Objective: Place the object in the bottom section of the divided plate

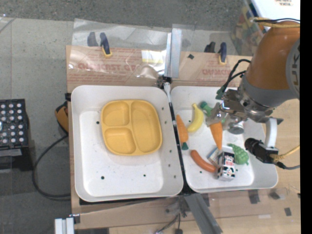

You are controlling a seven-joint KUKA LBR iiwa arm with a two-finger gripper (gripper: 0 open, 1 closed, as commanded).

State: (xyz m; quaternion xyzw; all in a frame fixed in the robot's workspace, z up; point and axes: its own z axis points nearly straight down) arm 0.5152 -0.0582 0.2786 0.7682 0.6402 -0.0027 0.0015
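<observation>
The gripper (218,117) hung over the right bin (261,182) with a carrot (216,133) dangling point-down from its tip, apparently pinched at the top, just beside the banana (196,118). The plate (131,126) sat bare in the left bin (87,174), so by the look of it the pick was made, while the carry across and the drop into the bottom section remained.

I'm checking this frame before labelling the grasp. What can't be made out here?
- Tool in the camera view: the arm's wrist covers it from above, so its grip state is unreadable.
- Carrot: its top sits under the tool, so contact is unclear.
- Green item beside the banana: partly hidden by the tool, identity uncertain.
- Small printed carton: print too small to read.
</observation>
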